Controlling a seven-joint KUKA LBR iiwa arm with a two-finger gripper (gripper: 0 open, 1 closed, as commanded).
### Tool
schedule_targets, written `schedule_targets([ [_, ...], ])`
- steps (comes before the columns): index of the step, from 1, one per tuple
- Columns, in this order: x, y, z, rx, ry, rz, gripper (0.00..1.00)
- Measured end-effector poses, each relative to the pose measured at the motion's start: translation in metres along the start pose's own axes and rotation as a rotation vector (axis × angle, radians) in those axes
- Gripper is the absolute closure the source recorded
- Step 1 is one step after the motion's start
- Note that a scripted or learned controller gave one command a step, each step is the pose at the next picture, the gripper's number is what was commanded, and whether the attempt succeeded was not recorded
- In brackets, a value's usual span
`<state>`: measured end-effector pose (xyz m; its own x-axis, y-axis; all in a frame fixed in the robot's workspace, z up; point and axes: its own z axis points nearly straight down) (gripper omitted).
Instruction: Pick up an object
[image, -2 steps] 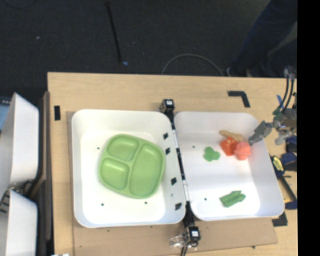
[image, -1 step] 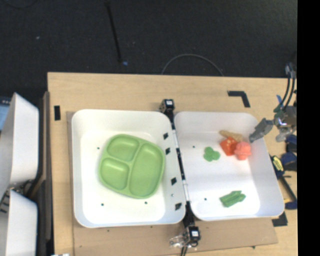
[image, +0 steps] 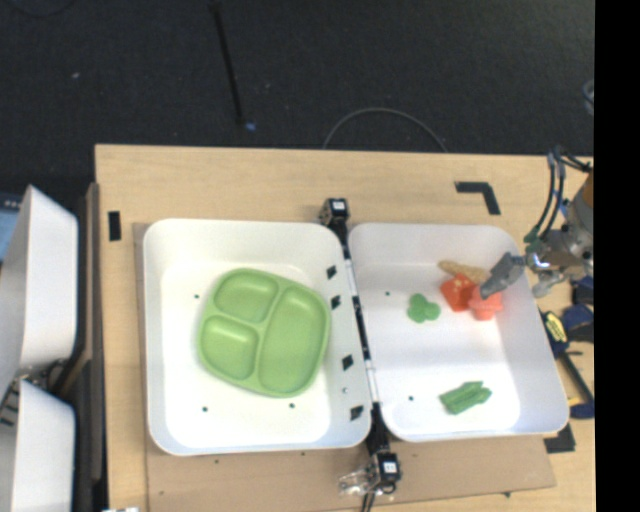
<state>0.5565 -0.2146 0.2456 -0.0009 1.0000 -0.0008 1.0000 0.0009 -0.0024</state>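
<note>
Red objects (image: 470, 296), two pieces touching, are lying near the far right corner of the right bin (image: 400, 240), just beside a tan stick (image: 462, 268) whose long axis is running left to right. The gripper (image: 497, 281) is hovering over them; its state cannot be told. Two green objects are sitting there: a round one (image: 423, 309) mid-bin, an elongated one (image: 465, 397) pointing right near the front edge. One green divided plate (image: 264, 331) is occupying the left bin (image: 170, 260).

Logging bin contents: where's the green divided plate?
The green divided plate lies flat in the left bin, roughly centred, near the divider between the bins.
</note>
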Motion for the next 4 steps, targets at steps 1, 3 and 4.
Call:
schedule_targets([
  [1, 0.002, 0.0, 0.063, 0.002, 0.0, 0.002, 0.0],
  [3, -0.001, -0.004, 0.094, -0.007, -0.002, 0.003, 1.0],
  [4, -0.005, -0.002, 0.029, -0.011, -0.003, -0.001, 1.0],
])
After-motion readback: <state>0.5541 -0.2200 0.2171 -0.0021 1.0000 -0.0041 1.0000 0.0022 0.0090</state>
